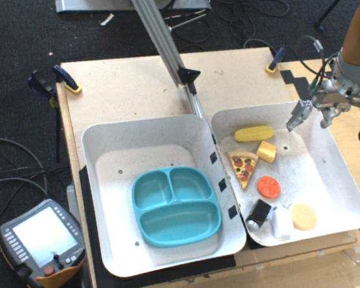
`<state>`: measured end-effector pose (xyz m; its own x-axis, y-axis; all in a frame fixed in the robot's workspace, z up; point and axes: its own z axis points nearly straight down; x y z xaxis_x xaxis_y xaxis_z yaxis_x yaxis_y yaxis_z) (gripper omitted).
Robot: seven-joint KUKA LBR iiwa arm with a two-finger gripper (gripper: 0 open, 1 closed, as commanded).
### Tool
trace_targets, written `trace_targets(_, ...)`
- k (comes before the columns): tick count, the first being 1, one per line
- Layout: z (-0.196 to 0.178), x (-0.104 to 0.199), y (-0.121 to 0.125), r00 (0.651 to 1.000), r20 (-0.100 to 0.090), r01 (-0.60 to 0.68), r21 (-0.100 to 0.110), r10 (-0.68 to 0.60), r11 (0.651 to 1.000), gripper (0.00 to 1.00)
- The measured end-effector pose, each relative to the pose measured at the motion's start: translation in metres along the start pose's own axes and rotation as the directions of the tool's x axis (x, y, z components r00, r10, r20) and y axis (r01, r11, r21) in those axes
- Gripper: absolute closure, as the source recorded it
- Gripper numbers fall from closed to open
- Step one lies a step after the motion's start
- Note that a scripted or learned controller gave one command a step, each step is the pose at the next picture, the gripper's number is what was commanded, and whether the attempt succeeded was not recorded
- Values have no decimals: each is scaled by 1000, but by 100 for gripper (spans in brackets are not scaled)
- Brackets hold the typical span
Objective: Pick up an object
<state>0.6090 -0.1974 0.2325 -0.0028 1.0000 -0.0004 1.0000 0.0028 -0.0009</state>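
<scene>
Here we are at the approach step: our end effector (312,113) hangs over the upper right edge of the right bin (340,172), fingers spread wide with nothing between them. The candidates lie in that bin: a yellow corn cob (253,133) nearest, then a cheese wedge (267,151), pizza slice (243,167) and tomato (269,187). Next, we judge, the arm must move left over the corn, align across it, and descend before closing.

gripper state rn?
gripper: open, holding nothing, over the right bin's far right corner.
</scene>
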Motion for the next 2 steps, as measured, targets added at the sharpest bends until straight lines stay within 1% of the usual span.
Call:
trace_targets(1, 0, 0, 0, 1000, 0, 0, 0, 0, 1000, 0)
trace_targets(2, 43, 0, 1, 1000, 0, -2, 3, 2, 1000, 0)
